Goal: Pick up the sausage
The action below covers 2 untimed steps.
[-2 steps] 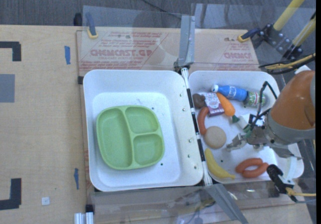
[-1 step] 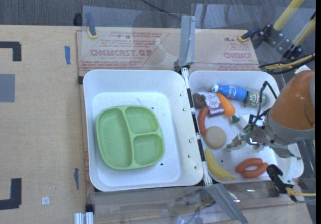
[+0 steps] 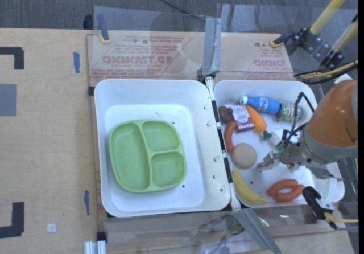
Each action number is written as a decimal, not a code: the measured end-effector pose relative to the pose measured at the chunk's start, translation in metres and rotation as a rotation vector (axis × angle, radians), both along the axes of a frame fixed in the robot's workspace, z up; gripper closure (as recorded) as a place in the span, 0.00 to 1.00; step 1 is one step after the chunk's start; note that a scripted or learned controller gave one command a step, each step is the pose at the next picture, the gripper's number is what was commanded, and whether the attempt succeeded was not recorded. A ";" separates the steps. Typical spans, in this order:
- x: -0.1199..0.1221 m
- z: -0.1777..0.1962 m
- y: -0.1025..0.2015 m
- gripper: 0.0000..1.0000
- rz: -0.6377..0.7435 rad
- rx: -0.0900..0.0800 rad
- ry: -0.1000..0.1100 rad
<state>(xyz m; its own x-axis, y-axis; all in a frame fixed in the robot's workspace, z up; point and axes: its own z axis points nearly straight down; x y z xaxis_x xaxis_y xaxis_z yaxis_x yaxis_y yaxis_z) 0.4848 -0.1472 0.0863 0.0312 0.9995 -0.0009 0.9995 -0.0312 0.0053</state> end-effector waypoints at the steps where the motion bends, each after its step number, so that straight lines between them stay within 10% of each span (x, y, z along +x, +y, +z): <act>1: 0.000 0.000 0.000 0.00 0.000 0.000 0.000; 2: 0.000 0.000 0.000 0.00 0.000 0.000 0.000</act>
